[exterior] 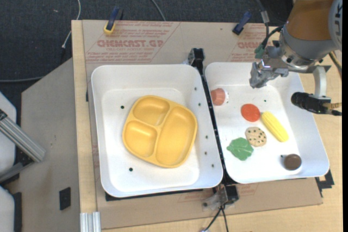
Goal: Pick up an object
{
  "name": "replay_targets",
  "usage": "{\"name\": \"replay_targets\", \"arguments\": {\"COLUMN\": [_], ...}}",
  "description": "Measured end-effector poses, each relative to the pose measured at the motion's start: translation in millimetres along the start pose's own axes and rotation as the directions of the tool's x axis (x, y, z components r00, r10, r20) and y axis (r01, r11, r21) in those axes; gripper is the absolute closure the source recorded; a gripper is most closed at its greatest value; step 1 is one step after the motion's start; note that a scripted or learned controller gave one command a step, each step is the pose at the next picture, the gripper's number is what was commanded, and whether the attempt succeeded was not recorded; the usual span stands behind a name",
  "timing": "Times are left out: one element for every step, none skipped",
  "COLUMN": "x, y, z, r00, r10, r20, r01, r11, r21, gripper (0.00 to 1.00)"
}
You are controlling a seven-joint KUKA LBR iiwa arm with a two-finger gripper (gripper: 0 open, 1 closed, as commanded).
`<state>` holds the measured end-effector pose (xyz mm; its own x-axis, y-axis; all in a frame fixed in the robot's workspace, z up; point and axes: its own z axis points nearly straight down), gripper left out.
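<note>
My gripper (258,81) hangs over the back of the right bin (310,138), with nothing seen between its fingers. Below it lie a red round piece (250,112), a yellow corn cob (275,126), a cookie (255,136), a green leaf (240,148) and a brown ball (292,161). A pink piece (218,96) sits at the bin's left wall, left of the gripper.
The left bin (109,117) holds a yellow divided plate (160,130). A black clamp (196,56) sits at the back between the bins. Blue clips (113,18) hold the cardboard base at the far edge.
</note>
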<state>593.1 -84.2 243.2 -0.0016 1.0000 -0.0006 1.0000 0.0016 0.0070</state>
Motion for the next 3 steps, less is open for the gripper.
{"name": "replay_targets", "arguments": {"x": [0, 54, 98], "y": [1, 19, 41], "z": [-30, -8, 3], "r00": [1.0, 1.0, 1.0], "r10": [0.0, -0.004, -0.004], "r20": [0.0, -0.003, -0.002], "r01": [0.0, 0.004, 0.004], "r11": [1.0, 1.0, 1.0], "r21": [0.002, 0.009, 0.005], "gripper": [1.0, 1.0, 1.0]}}
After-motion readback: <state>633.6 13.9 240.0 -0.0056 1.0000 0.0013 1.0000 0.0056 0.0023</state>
